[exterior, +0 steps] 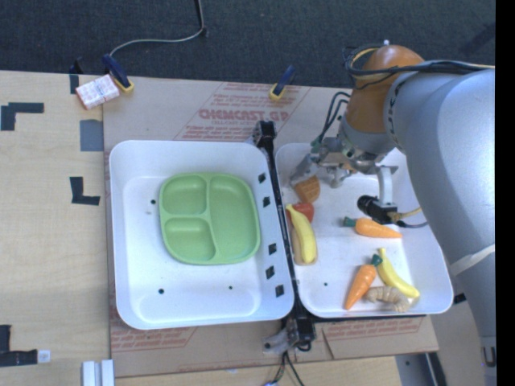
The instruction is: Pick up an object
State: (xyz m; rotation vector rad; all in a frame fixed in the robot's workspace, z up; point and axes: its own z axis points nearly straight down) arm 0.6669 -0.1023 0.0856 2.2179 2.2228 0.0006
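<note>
— Cardboard covers the tabletop (pixel 48 215), and on it we see two white bins side by side. What sits in each?

— We find a green divided plate (pixel 211 219) in the left bin (pixel 133 296). The right bin (pixel 422 300) holds toy food: a brown piece (pixel 306 189) at its far left, a banana (pixel 302 236) below that, two carrots (pixel 376 228) (pixel 359 286) and a small banana (pixel 396 274) nearer.

— Where is the arm?

— We see it reaching in from the right, orange band high, wrist bent down, the jaws (pixel 320 167) just above the brown piece. We cannot tell whether they are parted or closed.

— Which step is this?

— We judge it the approach. Next calls for descending squarely onto the brown piece and closing.
</note>
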